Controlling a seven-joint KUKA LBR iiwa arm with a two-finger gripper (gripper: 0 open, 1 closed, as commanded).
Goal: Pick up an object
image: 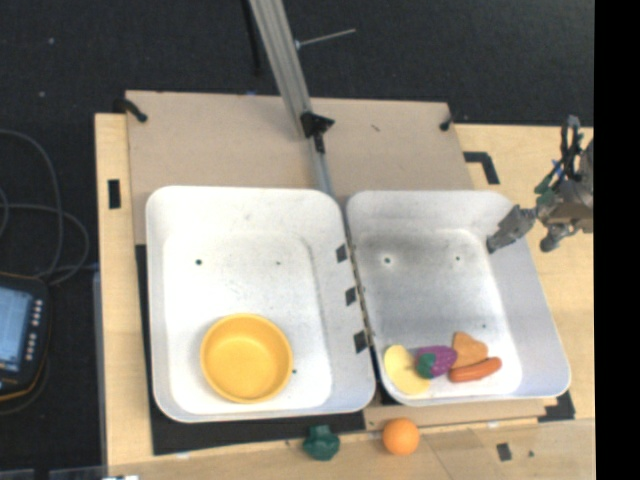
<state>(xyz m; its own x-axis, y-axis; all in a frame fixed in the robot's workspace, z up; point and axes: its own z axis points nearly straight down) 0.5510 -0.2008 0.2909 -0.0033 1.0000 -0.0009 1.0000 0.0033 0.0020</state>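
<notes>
Two white bins are set side by side on the worktop; toys are clustered in the right bin's near corner. The gripper is poised at that bin's far right edge, well apart from them, fingers seemingly spread and empty. Since the toys are packed touching, a descent could be blocked or two nudged aside.

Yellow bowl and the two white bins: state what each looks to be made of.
Yellow bowl: probably plastic, smooth and matte; uniform colour, soft rim, no sharp glare. Left bin and right bin: likely thin moulded plastic, with rounded corners and sloped walls; the finish is dull, and the grey scuffing on the floors suggests wear. The picture cannot settle the materials.
</notes>
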